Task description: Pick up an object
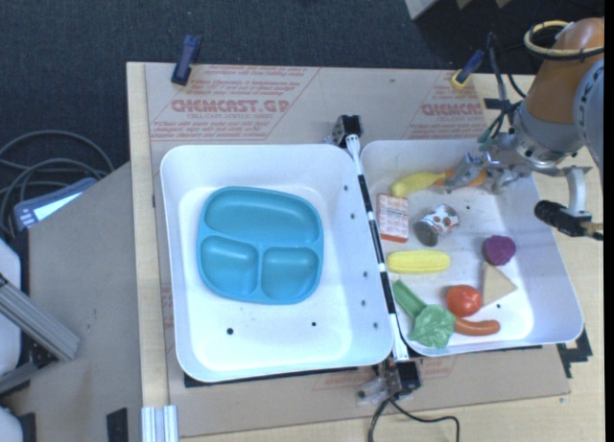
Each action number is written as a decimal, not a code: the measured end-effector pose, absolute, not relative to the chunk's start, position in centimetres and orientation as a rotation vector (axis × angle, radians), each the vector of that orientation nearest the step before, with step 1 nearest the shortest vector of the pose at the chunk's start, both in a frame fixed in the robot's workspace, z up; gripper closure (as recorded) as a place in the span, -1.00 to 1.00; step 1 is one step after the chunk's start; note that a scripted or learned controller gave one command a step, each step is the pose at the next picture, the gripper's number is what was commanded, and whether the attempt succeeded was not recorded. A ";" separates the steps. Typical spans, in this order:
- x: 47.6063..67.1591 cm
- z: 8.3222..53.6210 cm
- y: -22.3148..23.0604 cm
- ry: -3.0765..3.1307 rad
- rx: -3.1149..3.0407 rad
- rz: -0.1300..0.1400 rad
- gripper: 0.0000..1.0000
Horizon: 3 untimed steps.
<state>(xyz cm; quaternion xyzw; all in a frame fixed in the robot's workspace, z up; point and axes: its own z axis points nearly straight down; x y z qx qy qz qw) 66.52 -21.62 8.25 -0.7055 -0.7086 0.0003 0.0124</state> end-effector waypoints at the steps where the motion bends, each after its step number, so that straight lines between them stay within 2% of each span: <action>1: 66.5 8.2 -21.6 -2.209 -2.199 0.001 -1.00; 3: 66.5 8.2 -21.6 -2.209 -2.199 0.001 -1.00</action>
